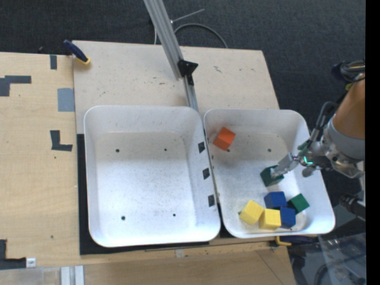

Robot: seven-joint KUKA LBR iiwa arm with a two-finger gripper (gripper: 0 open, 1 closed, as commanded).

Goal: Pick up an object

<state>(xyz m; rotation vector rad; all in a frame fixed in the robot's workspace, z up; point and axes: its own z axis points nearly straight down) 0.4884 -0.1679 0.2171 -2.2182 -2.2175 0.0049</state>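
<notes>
Dark green block (270,175), right at the gripper (274,174) tip, sitting out on the right bin (249,119) floor toward its right wall, apart from the cluster below. That isolation looks like why it is the target: room for fingers on both sides. Whether the fingers are apart or clamped on it, I cannot tell from this slant. Near the bin's front edge huddle two blue blocks (275,199), two yellow ones (252,212) and another green cube (299,203), packed close and awkward to grasp. An orange block (224,139) sits alone near the back-left corner.
</notes>
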